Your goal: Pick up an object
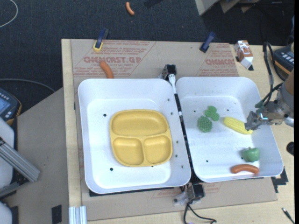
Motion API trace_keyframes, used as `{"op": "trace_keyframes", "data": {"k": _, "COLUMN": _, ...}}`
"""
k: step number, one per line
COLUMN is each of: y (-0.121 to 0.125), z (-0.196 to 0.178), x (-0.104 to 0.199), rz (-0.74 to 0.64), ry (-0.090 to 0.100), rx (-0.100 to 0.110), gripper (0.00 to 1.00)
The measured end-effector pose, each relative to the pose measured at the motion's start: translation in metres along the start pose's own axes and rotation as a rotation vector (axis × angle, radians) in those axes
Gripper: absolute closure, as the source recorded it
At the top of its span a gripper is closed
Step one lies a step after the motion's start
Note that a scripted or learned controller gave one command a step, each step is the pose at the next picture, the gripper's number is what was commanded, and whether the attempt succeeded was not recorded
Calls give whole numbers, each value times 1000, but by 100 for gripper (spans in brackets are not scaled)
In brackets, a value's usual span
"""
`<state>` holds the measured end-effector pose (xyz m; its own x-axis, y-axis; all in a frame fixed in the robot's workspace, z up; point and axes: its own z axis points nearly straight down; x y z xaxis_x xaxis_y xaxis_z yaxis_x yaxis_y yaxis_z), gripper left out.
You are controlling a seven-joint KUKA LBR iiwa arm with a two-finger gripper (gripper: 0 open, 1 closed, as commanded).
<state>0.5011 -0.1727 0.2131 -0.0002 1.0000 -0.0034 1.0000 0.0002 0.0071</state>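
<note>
Corn cob [237,125]: yellow toy, lying flat and slanted in the right bin [196,167], toward its right wall, its far end just beside or touching the gripper [256,121]; judged the likeliest target. Gripper: at the bin's right edge, low over the cob's right tip; the view is too small and dark there to show how wide the jaws stand or whether anything lies between them, so no hold can be claimed. Other contents, right bin: two green broccoli-like pieces [207,118] near the middle, touching each other; a green pepper [251,154] near the right wall; an orange sausage [244,169] along the near edge. Left bin [88,125]: a yellow divided plate [140,137], centred. Risks, as judgement: the gripper meets only the cob's tapered end, so a close there may squeeze it out sideways or push it along the floor; the sloped bin wall close behind may foul a finger on descent.
</note>
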Motion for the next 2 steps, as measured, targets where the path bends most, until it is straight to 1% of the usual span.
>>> {"op": "trace_keyframes", "data": {"k": 1, "y": 1, "z": -13, "x": 0, "rz": -1, "ry": 1, "rx": 3, "gripper": 100}}
{"op": "trace_keyframes", "data": {"k": 2, "y": 12, "z": -19, "x": 51, "rz": -6, "ry": 3, "rx": 3, "gripper": 100}}
